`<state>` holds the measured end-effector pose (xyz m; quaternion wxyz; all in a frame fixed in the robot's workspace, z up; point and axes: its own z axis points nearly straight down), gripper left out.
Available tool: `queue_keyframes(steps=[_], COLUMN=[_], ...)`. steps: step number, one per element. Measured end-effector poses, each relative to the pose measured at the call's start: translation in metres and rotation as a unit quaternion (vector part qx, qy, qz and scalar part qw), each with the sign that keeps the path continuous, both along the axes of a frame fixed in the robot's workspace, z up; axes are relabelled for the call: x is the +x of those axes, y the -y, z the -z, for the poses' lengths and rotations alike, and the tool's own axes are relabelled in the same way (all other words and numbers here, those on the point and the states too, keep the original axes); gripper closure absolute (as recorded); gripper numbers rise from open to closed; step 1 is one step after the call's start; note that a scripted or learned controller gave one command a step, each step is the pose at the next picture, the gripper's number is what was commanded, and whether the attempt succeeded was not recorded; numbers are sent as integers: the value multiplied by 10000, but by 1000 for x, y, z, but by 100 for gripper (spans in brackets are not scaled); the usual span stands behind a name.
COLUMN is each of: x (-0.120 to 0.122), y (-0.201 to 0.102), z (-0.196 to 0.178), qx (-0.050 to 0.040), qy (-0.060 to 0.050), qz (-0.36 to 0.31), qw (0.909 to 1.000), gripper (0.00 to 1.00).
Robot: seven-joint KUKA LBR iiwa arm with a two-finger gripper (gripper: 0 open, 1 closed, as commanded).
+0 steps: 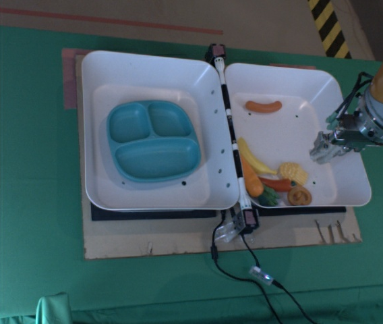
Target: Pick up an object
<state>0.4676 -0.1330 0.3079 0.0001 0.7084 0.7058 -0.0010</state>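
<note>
Overhead, two white bins sit side by side on the green bench [36,181]; the left bin [97,69] holds a teal plate [153,140] with three sections; the right bin [326,79] holds toy food; a sausage [263,106] lies at twelve o'clock, apart from the rest; a banana [254,156], carrot [250,177], corn [292,173], red pepper [276,183] and orange slice [300,196] cluster at six to seven o'clock; the hand [321,152] hangs at three o'clock, pinching nothing; whether its fingers are spread I cannot tell.

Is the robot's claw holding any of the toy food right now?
No. The gripper hangs over the right bin with nothing between its fingers; the corn lies apart from it.
</note>
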Motion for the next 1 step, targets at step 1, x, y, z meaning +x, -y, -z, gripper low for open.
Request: queue_keyframes(steps=[1], x=[11], y=[36], z=[-18], qx=[-8], qy=[12], qz=[3], qw=[10000], gripper=[100])
